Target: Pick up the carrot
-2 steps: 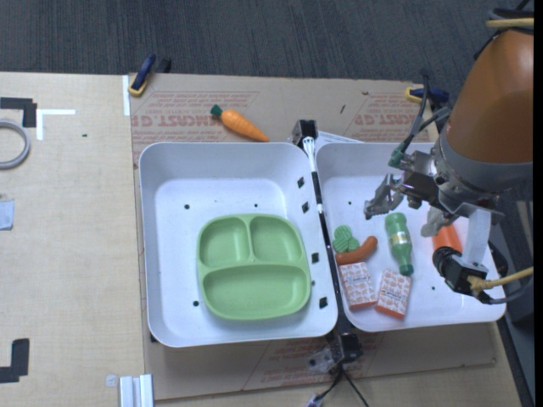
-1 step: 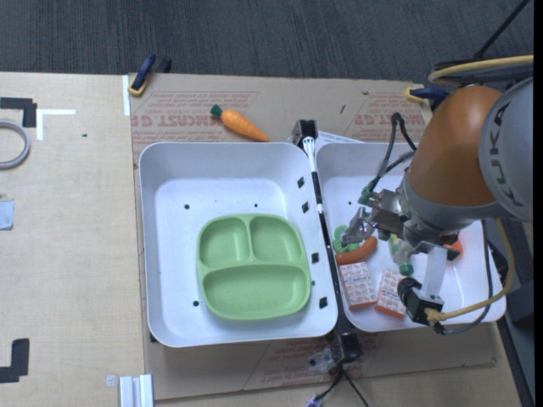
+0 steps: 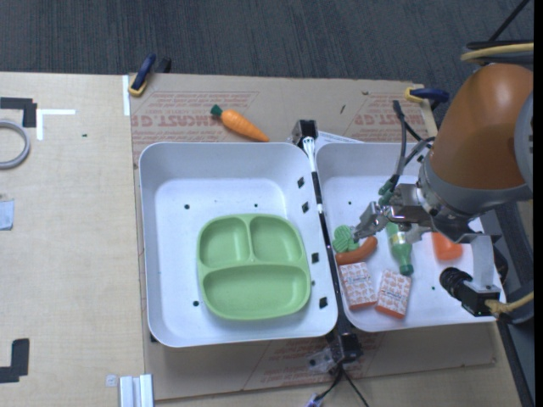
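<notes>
Approach step: tool [image 3: 374,220] low in right bin [image 3: 356,164], finger state not discernible; carrot [image 3: 240,124] on surface behind left bin [image 3: 165,172], well apart; next move needs long reach across.

This is a robotics lab or test bench, not a home. A grey and orange robot arm [image 3: 488,134] reaches over two white bins [image 3: 161,253] clipped together on a cardboard sheet [image 3: 280,108]. The bench [image 3: 59,253] carries black tape marks [image 3: 19,108] near its left edge. Loose cables [image 3: 335,380] trail off the front edge, and dark office carpet [image 3: 254,15] lies beyond the far edge.
</notes>
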Robot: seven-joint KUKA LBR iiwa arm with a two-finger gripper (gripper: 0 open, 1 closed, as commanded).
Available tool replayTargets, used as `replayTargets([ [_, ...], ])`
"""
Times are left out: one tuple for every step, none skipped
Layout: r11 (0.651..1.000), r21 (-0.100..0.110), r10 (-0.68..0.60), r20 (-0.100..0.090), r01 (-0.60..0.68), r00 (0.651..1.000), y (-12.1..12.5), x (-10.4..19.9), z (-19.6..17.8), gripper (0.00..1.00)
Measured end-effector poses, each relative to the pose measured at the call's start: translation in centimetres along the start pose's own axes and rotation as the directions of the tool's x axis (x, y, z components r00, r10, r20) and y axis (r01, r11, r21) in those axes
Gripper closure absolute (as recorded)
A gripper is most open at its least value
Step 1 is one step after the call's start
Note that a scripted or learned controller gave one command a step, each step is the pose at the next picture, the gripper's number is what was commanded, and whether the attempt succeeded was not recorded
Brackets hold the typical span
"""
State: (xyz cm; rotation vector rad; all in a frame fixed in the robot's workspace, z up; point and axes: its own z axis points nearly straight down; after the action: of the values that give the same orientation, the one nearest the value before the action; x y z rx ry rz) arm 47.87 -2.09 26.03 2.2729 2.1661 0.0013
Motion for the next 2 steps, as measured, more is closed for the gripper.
replayTargets([
  [0.994,0.003,0.112,0.0,-0.112,0.994,0.16,-0.87,6.03,0.0],
  [0.994,0.002,0.113,0.0,-0.113,0.994,0.28,-0.89,5.07,1.0],
])
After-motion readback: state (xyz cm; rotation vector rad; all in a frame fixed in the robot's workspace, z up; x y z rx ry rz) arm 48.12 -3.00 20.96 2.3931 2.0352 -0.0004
